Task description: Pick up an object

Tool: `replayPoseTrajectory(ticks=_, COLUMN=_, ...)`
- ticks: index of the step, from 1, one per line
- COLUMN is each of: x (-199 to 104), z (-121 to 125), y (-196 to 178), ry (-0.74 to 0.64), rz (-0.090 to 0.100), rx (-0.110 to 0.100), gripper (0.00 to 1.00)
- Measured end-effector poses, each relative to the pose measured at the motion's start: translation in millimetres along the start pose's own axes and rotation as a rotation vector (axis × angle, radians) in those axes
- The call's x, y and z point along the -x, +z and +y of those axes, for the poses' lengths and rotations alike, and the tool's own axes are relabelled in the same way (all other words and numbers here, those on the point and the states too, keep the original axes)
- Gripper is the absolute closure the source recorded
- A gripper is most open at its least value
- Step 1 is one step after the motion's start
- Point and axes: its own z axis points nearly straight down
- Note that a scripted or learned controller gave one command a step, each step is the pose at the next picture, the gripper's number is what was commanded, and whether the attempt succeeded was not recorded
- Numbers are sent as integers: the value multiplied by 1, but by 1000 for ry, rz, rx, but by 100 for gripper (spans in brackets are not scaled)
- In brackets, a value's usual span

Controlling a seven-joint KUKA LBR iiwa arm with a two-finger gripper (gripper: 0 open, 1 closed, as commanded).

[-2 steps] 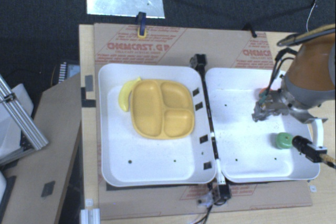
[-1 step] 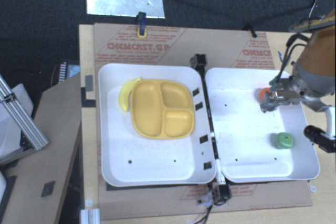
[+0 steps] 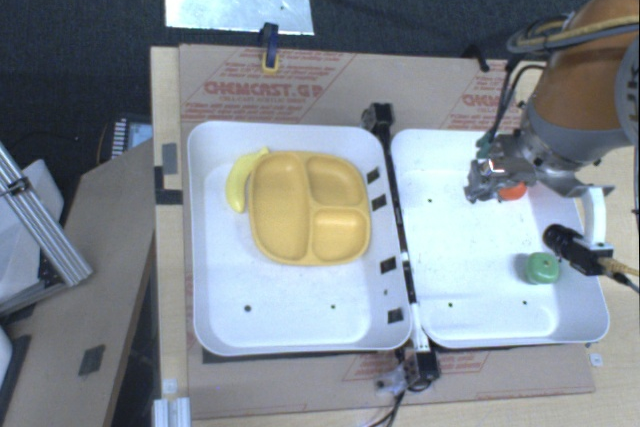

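In the right bin [image 3: 450, 315] a small green round object [image 3: 542, 267] lies near the right wall. A small orange-red object [image 3: 513, 193] sits further back, partly hidden by the gripper [image 3: 487, 179], which hangs low over the bin and touches or overlaps that object's left side. Whether it holds anything is hidden. In the left bin [image 3: 230, 315] a yellow divided plate [image 3: 306, 207] lies with a yellow banana [image 3: 238, 180] tucked against its left edge.
The grey arm with its orange band [image 3: 595, 25] covers the right bin's back right corner. A black cylindrical part [image 3: 572, 250] juts out beside the green object. A black clip strip [image 3: 395, 235] runs between the bins. Cardboard [image 3: 300, 85] underlies both.
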Motion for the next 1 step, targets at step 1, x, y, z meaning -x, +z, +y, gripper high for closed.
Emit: replayPoseTrajectory(ticks=1, x=-47, z=21, y=-6, ry=-2, rz=1, rx=1, gripper=100)
